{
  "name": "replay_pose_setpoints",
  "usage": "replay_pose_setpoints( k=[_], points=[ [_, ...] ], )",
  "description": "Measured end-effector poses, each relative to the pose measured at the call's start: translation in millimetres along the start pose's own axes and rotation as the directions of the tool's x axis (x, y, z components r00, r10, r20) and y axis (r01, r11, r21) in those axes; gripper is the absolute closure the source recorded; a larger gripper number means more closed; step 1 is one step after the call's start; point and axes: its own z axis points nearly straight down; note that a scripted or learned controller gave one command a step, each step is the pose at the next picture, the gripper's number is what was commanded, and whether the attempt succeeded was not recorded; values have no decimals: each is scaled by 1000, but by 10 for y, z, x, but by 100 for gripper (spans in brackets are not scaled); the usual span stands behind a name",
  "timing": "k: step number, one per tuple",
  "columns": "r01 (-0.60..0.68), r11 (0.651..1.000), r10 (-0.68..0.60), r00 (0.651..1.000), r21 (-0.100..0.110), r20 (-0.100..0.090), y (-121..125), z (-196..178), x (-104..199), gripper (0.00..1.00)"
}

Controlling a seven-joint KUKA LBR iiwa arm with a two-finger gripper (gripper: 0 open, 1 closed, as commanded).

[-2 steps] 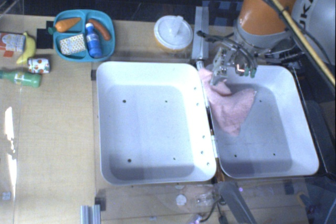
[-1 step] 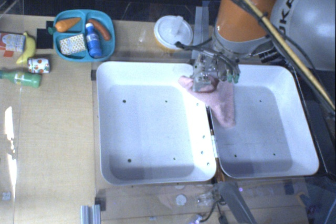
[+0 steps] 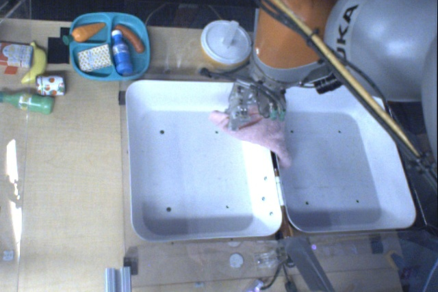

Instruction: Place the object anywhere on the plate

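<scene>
Two white bins (image 3: 198,215) sit mid-frame on the surface; the tool (image 3: 254,109) touches a pink cloth (image 3: 263,135) at their divider, grip state unclear.

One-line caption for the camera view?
KUKA arm's gripper over a pink cloth draped across the two white bins' shared edge.

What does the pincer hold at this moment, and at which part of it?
It cannot be told. The pincer sits at the upper end of a pink cloth-like object, but its grip is unclear.

Pink cloth (image 3: 256,135) lies across two white bins (image 3: 191,215); at ten o'clock, a blue tray (image 3: 140,31) holds orange food on the tan desk (image 3: 61,181).
</scene>
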Motion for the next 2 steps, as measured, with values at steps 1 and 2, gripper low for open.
replay_pose_setpoints(
  k=[1, 2],
  points=[
    [-2, 1000, 2, 1000, 0, 1, 526, 52, 116, 100],
    [-1, 1000, 1, 1000, -1, 1, 1011, -24, 293, 100]
  ],
)
